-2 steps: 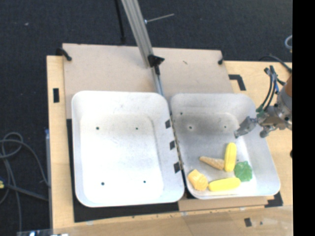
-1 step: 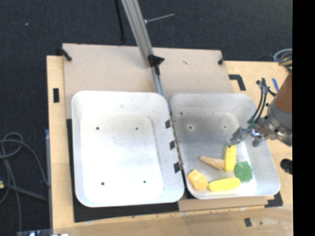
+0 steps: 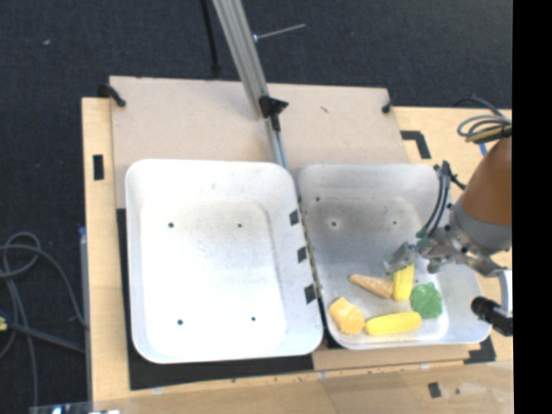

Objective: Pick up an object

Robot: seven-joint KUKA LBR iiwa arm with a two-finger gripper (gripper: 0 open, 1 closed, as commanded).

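The right bin (image 3: 345, 198) held a corn cob (image 3: 393, 323), a green toy (image 3: 426, 300), a cone (image 3: 372, 285) and yellow pieces. The gripper (image 3: 412, 257) hung above them; its grip was unclear.

I count five small toys bunched in the near part of the right bin (image 3: 345, 188). A tan cone-shaped piece (image 3: 371, 285) lies on its side, its tip pointing toward the bin's middle. Touching its wide end is a short yellow piece (image 3: 403, 283), standing roughly upright. Just beside that, toward the right, sits a rounded green toy (image 3: 426, 300). Below them a yellow corn cob (image 3: 393, 323) lies flat along the bin's near wall. Left of the cob rests a chunky yellow-orange lump (image 3: 347, 315), close to the bin's near-left corner.
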